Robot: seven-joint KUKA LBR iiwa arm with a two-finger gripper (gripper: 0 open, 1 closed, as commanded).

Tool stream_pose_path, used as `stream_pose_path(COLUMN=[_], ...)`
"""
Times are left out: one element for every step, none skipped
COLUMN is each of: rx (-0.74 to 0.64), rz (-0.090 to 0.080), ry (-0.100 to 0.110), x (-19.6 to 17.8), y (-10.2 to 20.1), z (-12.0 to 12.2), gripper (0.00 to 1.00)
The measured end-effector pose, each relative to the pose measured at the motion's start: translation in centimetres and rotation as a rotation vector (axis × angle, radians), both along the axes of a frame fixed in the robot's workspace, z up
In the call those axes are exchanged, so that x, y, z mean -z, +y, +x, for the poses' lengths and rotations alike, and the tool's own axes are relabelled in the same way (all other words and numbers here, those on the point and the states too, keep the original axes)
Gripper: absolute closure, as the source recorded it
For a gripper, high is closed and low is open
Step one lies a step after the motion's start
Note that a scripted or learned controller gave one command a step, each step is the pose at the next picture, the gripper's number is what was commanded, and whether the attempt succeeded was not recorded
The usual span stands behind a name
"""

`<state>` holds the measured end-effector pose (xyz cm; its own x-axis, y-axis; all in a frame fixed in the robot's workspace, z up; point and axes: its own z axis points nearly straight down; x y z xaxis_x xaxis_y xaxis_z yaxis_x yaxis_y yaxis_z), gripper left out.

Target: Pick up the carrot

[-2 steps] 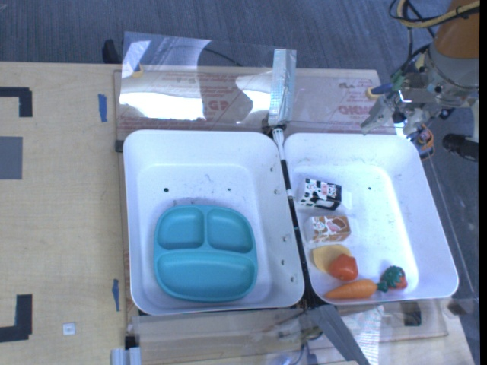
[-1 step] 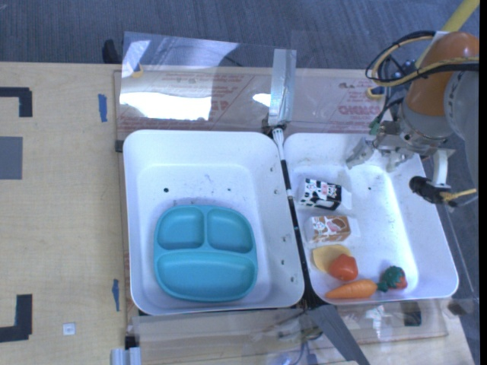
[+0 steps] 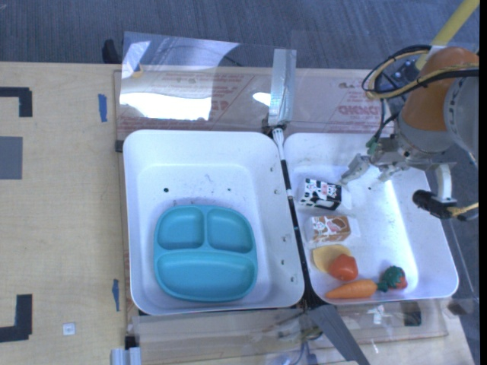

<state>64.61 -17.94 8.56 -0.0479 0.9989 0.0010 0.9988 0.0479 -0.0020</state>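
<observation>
Carrot [image 3: 352, 289] lies at the right bin's [image 3: 426, 242] near edge beside a tomato [image 3: 344, 267], well apart from my gripper [image 3: 365, 169], whose grip state I cannot tell.

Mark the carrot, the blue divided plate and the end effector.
carrot [image 3: 351, 289]: camera view, middle of its orange body.
blue divided plate [image 3: 205, 294]: camera view, its near rim.
end effector [image 3: 364, 167]: camera view, midway between the fingertips.

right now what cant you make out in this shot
- Gripper, camera view: too small and blurred to tell whether it is open or shut.
- Small box and packet: print too small to read.
- Arm: cut off by the right edge.
- Carrot: its underside, against the bin floor.
</observation>
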Motion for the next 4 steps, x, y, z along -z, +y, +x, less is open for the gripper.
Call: stream_pose_path(rx=[-0.079,-0.123,0.025,-0.029], rz=[0.0,-0.005,-0.007,-0.003], ry=[-0.003,-0.032,-0.06,-0.043], x=[-5.2,-2.8,-2.4,-2.3], y=[4.0,5.2,4.0,4.3], z=[-3.5,-7.5,-9.7,-7.9], gripper=[0.0,0.0,0.0,0.0])
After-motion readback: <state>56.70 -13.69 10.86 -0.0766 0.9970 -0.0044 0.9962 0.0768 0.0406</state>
